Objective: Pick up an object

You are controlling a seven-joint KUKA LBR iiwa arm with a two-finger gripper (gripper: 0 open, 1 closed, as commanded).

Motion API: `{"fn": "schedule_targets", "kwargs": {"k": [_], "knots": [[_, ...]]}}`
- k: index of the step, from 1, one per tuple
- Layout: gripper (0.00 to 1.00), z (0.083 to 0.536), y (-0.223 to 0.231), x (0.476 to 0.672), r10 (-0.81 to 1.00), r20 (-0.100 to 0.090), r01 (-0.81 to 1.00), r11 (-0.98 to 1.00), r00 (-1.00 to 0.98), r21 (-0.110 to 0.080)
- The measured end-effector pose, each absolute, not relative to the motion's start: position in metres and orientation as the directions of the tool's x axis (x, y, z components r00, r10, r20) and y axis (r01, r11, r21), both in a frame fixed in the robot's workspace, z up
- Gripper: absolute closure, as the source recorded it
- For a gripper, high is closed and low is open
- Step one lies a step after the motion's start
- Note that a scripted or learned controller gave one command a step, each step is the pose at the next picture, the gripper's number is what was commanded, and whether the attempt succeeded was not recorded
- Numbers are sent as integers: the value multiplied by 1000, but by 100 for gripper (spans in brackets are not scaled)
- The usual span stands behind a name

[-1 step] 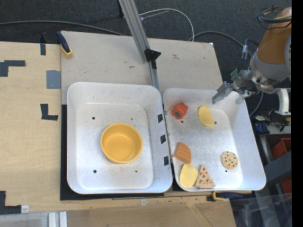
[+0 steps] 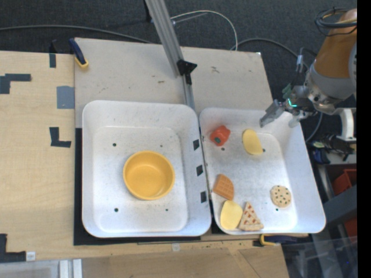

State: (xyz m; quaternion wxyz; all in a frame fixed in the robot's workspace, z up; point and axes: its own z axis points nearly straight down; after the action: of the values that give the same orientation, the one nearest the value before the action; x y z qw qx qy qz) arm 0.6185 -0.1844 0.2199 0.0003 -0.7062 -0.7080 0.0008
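**Gripper over far-right corner of right bin, nothing held**

Gripper (image 2: 282, 113) sits at the far-right corner of the right bin (image 2: 301, 172), above the rim. One grey finger (image 2: 270, 116) slants down-left toward the bin floor; the second is not clearly separable from the wrist hardware, so jaw opening: cannot tell. Nothing visible between the fingers.

Closest item: pale yellow oval piece (image 2: 252, 142), just near and left of the fingertip, apart from it, lying flat on the bin floor. Red-orange round item (image 2: 219, 135) is further left, near the bin's left wall, at about the same depth.

Rest of the right bin, well apart from the gripper, along the near side:
- brown waffle-like piece (image 2: 224, 186), left-centre
- yellow rounded piece (image 2: 231, 215), near-left corner
- pizza-slice wedge (image 2: 250, 218), touching the yellow rounded piece on its right
- chocolate-chip cookie (image 2: 280, 196), right side, alone

Left bin (image 2: 98, 120) holds a yellow bowl (image 2: 149, 174), upright, roughly centred.

Arm (image 2: 336, 57) enters from the right, orange band above the grey wrist. A grey metal pole (image 2: 165, 25) slants from the far edge down to the gap between the bins.
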Motion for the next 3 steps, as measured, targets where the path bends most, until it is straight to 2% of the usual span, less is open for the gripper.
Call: {"fn": "schedule_targets", "kwargs": {"k": [1, 2, 3], "knots": [[0, 156, -183, 613, 1000, 1, 1000, 1, -1, -8], [0, 106, -172, 612, 1000, 1, 1000, 2, -2, -7], [0, 88, -172, 611, 1000, -1, 1000, 2, -2, -2]]}}
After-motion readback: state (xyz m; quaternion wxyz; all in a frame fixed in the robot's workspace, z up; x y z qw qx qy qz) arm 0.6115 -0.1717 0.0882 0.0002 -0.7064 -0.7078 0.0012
